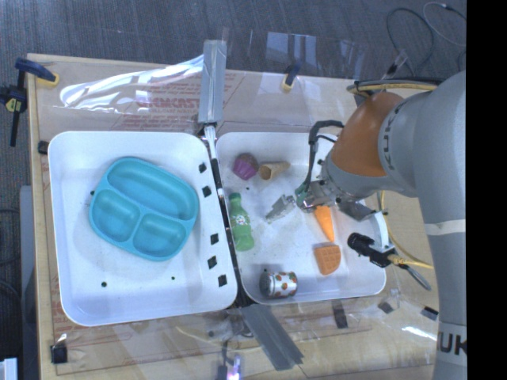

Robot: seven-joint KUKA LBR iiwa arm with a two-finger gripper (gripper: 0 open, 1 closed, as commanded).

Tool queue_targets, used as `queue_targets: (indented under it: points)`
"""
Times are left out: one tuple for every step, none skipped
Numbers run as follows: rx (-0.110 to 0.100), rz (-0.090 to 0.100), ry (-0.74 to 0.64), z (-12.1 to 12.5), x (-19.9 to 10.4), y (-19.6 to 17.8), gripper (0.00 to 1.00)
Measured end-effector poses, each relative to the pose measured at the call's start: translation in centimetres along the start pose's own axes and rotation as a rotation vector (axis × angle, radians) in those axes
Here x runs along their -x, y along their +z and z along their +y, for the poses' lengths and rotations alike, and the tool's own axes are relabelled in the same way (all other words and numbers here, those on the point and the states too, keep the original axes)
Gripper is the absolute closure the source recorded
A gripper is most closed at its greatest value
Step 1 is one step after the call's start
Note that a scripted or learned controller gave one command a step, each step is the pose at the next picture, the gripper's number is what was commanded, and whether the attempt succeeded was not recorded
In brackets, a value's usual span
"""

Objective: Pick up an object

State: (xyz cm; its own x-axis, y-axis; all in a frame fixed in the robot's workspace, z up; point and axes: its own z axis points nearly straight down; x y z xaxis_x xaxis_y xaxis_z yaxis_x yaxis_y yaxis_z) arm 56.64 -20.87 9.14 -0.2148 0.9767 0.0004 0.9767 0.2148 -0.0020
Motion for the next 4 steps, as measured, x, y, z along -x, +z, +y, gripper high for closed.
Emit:
queue_targets:
  points:
    - [0.001,-0.001,-0.024,-2.7,-0.3,-9.9,0.0]
    - [0.0,0.0,-0.074,0.4,0.1,0.0,0.0]
    - [-0.001,0.0,-0.078,0.4,0.0,-1.0,1.0]
    - [-0.001,0.0,-0.078,0.4,0.0,-1.0,0.0]
